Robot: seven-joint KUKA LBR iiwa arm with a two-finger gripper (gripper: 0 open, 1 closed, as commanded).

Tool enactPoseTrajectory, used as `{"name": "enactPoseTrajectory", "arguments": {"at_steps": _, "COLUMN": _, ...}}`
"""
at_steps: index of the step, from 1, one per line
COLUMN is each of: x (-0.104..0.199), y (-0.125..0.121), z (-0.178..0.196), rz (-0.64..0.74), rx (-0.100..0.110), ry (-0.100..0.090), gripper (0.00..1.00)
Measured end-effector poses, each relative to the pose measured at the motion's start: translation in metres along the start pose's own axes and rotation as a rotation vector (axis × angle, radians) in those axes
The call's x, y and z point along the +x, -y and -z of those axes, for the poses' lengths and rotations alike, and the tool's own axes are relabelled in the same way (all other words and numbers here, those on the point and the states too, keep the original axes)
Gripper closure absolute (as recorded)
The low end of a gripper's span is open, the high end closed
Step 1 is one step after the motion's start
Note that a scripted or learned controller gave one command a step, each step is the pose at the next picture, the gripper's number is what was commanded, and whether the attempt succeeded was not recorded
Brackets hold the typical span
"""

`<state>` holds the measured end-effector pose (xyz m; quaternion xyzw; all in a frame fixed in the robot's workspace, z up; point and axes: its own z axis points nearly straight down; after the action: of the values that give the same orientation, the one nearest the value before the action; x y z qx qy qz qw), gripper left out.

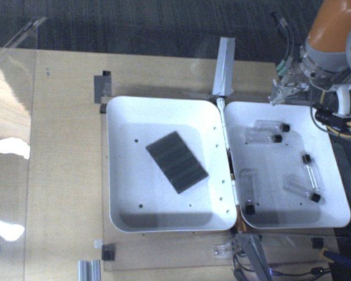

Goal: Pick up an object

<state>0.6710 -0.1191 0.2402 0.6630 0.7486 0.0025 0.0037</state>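
Observation:
In the left bin a dark grey ridged rectangular pad lies flat, turned at an angle. The right bin holds several clear tubes with black caps. Two lie near its far side, two on its right, and one stands at the near left corner. My gripper hangs over the far rim of the right bin, above and behind the tubes, with nothing seen in it.
A metal bracket stands upright behind the seam between the bins. Cables trail along the right bin's far right edge. Small black clamps sit on the wooden bench by the left bin's corners.

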Motion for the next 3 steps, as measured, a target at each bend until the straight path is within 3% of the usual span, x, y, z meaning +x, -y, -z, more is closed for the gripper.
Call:
{"name": "enactPoseTrajectory", "arguments": {"at_steps": 1, "x": 0.002, "y": -0.002, "z": 0.011, "rz": 0.006, "rx": -0.006, "ry": 0.002, "gripper": 1.00}}
{"name": "enactPoseTrajectory", "arguments": {"at_steps": 2, "x": -0.034, "y": 0.048, "z": -0.040, "rz": -0.151, "rx": 0.006, "ry": -0.001, "gripper": 1.00}}
{"name": "enactPoseTrajectory", "arguments": {"at_steps": 3, "x": -0.032, "y": 0.046, "z": -0.030, "rz": -0.146, "rx": 0.001, "ry": -0.001, "gripper": 1.00}}
